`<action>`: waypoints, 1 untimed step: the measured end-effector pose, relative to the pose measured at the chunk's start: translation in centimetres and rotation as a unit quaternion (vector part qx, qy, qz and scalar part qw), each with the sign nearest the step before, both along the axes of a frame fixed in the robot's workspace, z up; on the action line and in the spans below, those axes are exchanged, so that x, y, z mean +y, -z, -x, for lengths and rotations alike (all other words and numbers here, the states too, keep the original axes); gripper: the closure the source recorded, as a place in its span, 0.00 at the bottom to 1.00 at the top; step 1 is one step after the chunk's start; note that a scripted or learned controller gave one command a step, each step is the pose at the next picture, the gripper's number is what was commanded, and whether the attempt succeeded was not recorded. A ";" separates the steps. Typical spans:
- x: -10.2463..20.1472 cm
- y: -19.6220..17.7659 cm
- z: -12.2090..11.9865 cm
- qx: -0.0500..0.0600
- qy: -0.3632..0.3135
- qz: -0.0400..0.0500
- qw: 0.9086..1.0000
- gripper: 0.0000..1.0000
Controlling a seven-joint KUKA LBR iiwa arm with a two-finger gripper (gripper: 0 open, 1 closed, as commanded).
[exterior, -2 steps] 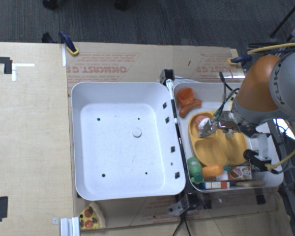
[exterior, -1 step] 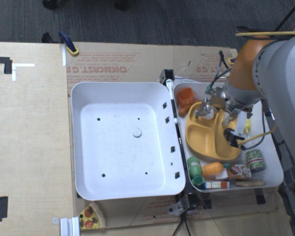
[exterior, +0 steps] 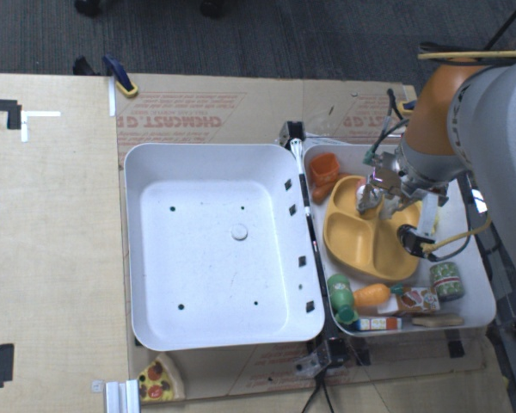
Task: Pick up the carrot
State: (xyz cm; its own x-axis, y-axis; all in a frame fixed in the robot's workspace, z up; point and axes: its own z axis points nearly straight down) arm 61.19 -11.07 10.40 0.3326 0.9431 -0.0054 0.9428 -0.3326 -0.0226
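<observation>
The carrot is a short, smooth orange piece with a rounded, tapered form and a plastic sheen. It lies on the floor of the right bin, near the front edge, just beside a green bottle on its left and a small printed box on its right. A yellow divided plate, glossy with raised rims, sits just behind it. An orange cup stands at the back of the same bin. A green patterned can rests right of the plate. The left bin is matte white plastic with rounded corners. The gripper hangs above the plate, well apart from the carrot. Its fingers hold nothing visible; whether they are spread or closed cannot be told.
</observation>
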 end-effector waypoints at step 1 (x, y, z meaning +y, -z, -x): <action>7.9 -8.7 6.9 -0.010 0.138 0.003 0.990 1.00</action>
